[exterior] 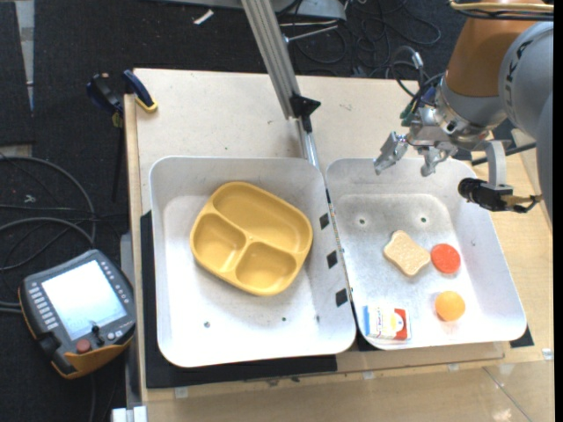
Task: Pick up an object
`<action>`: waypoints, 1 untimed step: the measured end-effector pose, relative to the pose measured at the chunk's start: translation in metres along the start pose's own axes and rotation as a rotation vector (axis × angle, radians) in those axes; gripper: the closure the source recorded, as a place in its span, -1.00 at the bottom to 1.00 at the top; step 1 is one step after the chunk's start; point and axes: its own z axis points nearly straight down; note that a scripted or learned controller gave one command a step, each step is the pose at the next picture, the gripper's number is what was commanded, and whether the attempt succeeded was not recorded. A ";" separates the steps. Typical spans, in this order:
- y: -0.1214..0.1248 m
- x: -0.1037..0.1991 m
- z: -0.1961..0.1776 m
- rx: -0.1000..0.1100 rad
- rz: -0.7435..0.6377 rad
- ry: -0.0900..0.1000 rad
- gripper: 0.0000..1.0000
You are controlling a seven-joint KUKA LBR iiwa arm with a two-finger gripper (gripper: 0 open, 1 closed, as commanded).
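Note:
My gripper hangs open above the far edge of the right bin, with nothing between its two grey fingers. Below it in that bin lie a slice of toast, a red round piece, an orange ball and a small white and red carton near the front edge. All of them sit well in front of the gripper, apart from it.
The left bin holds a yellow divided plate. A metal pole slants across the back of the bench to the seam between the bins. A teach pendant lies off the bench at the left.

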 end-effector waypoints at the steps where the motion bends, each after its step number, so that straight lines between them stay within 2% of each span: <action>1: 0.000 0.000 0.000 0.000 0.000 0.000 -1.00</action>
